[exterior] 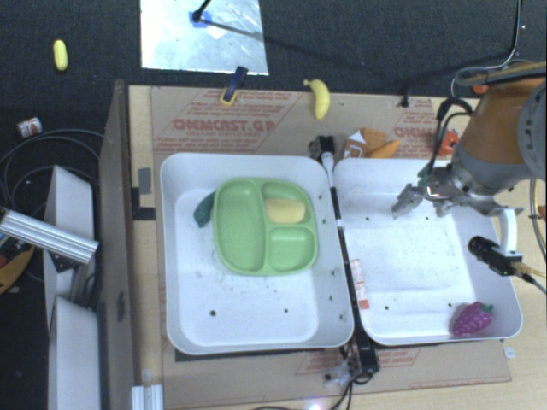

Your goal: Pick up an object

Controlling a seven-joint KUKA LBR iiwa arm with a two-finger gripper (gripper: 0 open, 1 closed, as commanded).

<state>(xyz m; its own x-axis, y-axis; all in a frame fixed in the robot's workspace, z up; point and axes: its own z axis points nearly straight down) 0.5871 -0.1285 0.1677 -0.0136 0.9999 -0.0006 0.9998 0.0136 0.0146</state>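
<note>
The pincer [408, 199] hangs over the upper part of the right bin [402, 306], fingers spread and pinching nothing. The nearest candidate is the purple grape bunch [472, 319], lying in that bin's near right corner, well apart from the pincer and down-right of it (its long axis runs roughly left to right). The green tray [256, 254] sits in the left bin [197, 314], farther off.

Arm [504, 135] cut off at right edge, dark green object [203, 208] partly behind green plate [263, 226]
</note>
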